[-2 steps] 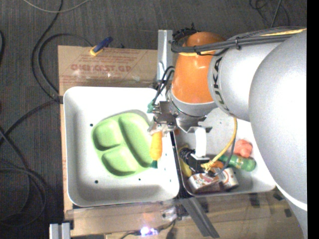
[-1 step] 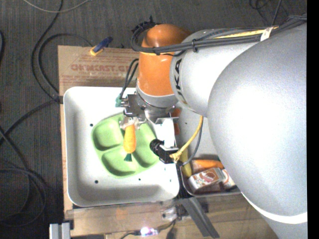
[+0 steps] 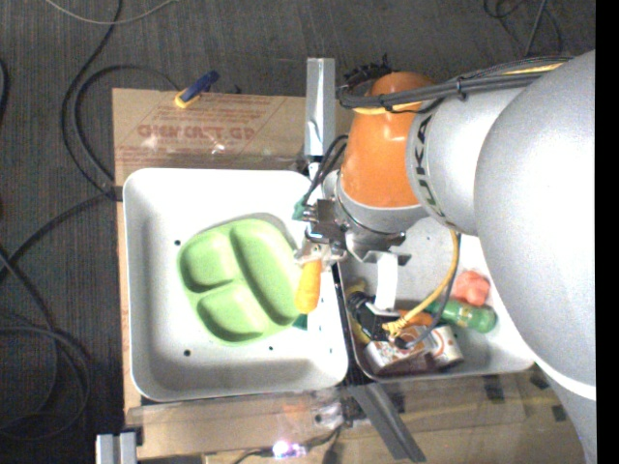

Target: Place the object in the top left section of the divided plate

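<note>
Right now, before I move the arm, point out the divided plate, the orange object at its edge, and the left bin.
divided plate point(image 3: 237, 278): camera view, on the ridge between its green sections.
orange object point(image 3: 309, 286): camera view, mid-body, at the plate's right edge.
left bin point(image 3: 160, 361): camera view, bare white floor near its lower left corner.

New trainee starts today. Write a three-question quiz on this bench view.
1. True or false: the green divided plate lies in the left bin.
2. The orange carrot-like object hangs: A) over the plate's right edge, B) over the cardboard, C) in the right bin.
3. What part sits just above that object?

Key: 1 true; 2 A; 3 the claw.
</note>
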Controlling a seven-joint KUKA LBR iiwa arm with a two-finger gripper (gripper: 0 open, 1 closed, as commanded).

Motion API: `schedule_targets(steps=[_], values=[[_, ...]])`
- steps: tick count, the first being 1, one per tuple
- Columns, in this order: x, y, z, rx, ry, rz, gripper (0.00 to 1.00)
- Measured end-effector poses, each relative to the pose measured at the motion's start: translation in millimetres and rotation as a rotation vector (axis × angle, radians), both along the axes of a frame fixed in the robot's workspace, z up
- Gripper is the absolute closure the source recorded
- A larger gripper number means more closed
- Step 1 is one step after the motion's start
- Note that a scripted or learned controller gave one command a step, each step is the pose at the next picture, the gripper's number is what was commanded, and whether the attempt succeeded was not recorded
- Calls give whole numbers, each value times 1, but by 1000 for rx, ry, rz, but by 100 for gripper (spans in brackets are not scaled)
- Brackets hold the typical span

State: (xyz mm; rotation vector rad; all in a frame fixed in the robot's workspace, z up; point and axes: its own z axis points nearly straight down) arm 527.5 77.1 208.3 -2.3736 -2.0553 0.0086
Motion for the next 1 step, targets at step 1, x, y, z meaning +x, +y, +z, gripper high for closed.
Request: schedule_targets(steps=[1], values=[[-42,95,18,2,0,48,100]])
